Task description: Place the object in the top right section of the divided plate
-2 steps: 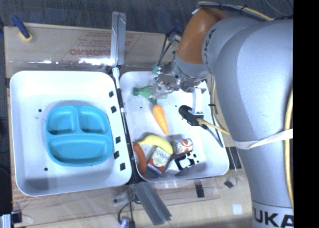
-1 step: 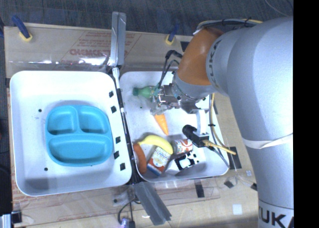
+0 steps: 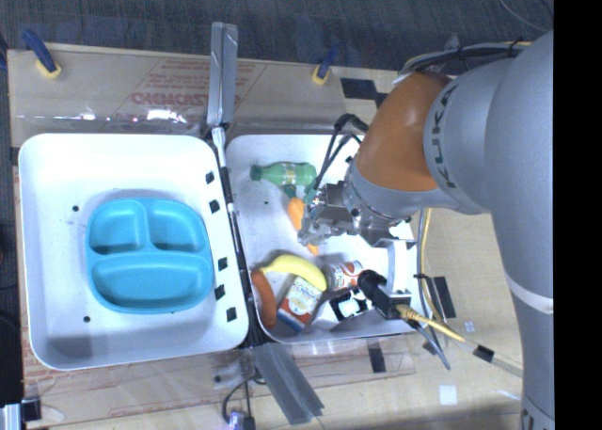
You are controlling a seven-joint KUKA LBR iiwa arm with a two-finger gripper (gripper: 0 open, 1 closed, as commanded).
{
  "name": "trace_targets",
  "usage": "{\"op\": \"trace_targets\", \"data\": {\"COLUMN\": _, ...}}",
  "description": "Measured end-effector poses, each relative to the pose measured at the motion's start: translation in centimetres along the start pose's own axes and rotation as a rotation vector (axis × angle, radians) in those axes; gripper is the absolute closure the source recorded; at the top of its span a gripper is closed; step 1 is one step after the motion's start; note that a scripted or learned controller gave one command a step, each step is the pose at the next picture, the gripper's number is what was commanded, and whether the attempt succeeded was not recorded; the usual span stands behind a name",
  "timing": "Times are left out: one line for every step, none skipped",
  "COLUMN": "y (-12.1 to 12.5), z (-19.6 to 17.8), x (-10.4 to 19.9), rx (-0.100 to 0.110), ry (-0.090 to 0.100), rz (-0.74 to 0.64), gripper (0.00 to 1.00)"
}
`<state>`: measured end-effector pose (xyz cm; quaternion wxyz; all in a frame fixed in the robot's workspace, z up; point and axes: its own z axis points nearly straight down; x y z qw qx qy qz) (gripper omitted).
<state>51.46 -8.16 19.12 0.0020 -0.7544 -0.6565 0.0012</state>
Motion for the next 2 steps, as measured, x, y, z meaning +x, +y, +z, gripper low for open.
{"op": "trace_targets", "data": {"y": -2.3, "z": -1.2, "x": 2.2, "rx": 0.001, "ry": 0.0, "rz": -0.029, "gripper": 1.0}}
{"op": "trace_targets", "data": {"y": -2.4, "z": 0.1, "x": 8.9, "rx": 0.003, "ry": 0.0, "rz": -0.191, "gripper": 1.0}}
